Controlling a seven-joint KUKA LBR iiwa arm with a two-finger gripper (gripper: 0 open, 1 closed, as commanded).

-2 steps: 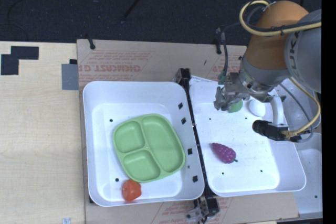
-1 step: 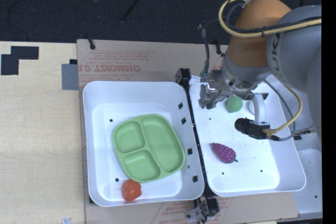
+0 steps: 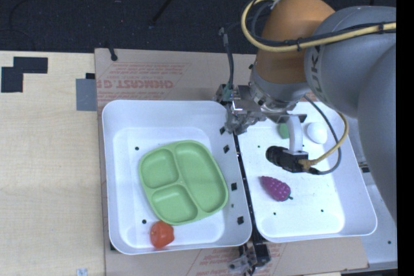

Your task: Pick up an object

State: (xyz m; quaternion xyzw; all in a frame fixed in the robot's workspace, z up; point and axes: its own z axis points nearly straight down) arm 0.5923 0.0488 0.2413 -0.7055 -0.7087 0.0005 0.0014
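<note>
Grey arm (image 3: 362,61) w/ orange band is closest to cam. Its gripper (image 3: 236,114) sits over the divider btw the two white bins, at the back. Can't tell if it's spread or pinched. Left bin (image 3: 116,139): green 3-section plate (image 3: 184,181), reddish-orange lump (image 3: 162,234) just beside its front edge. Right bin (image 3: 349,223): purple berry toy (image 3: 275,188) mid-bin, with a white egg (image 3: 316,132) and a green bit (image 3: 283,130) further back near the wrist.
</note>
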